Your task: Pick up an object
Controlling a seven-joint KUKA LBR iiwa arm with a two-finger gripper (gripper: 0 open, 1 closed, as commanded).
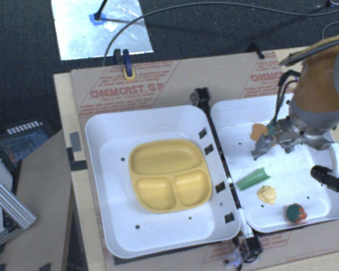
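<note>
Lying in the right bin: four small things, none of them between the pincer's fingers.
Pincer [263, 146]: low over the right bin [331, 205], pointing toward the divider; whether it is spread or pressed together cannot be told.
Orange piece [258, 130]: small, rounded, dull orange; just above the pincer tip, very near it, contact unclear.
Green piece [252, 179]: long, flat, bright green, lying aslant; near, below the pincer.
Yellow piece [267, 194]: pale yellow, lumpy; below the green one, farther from the pincer.
Mixed ball [295, 212]: round, red-orange with green; farthest from the pincer, by the bin's near wall.
Left bin [109, 172]: well apart from the pincer, past the divider; holds a yellow three-part tray [169, 174].
</note>
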